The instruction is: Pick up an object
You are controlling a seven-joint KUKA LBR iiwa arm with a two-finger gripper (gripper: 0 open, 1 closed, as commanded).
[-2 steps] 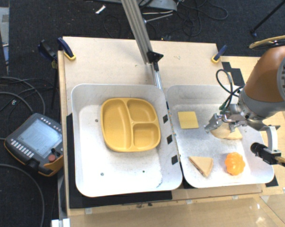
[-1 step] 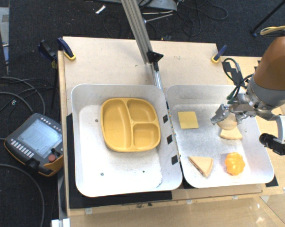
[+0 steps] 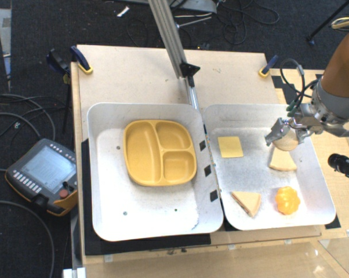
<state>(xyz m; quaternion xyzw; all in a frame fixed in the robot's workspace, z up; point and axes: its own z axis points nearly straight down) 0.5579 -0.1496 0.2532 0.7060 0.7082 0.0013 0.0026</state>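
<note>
Grey arm [image 3: 337, 91] with the orange band reaches in from the right; pincer [image 3: 286, 133] sits over the far right part of the right bin [image 3: 261, 113]. Whether its fingers are apart or together, cannot tell: the wrist body and cabling cover them from this angle.

Directly under the pincer: a pale rounded piece [image 3: 286, 144], partly hidden, contact unclear. Just nearer the camera than that, a tan wedge [image 3: 283, 163] lies flat on the bin floor. Left of the pincer, a flat yellow square [image 3: 231, 146] is near the bin's centre-left. Further toward the camera, a lumpy orange-yellow object [image 3: 287, 201] sits below the wedge, and a tan triangle [image 3: 247, 202] is left of it, both well apart from the pincer.

Well left of the pincer, the left bin [image 3: 105, 172] holds a yellow three-compartment tray [image 3: 160, 152], lying flat and roughly centred.

Both bins rest on the light desk [image 3: 128, 77]. A teach pendant [image 3: 42, 175] lies on the floor beyond the desk's left edge.
</note>
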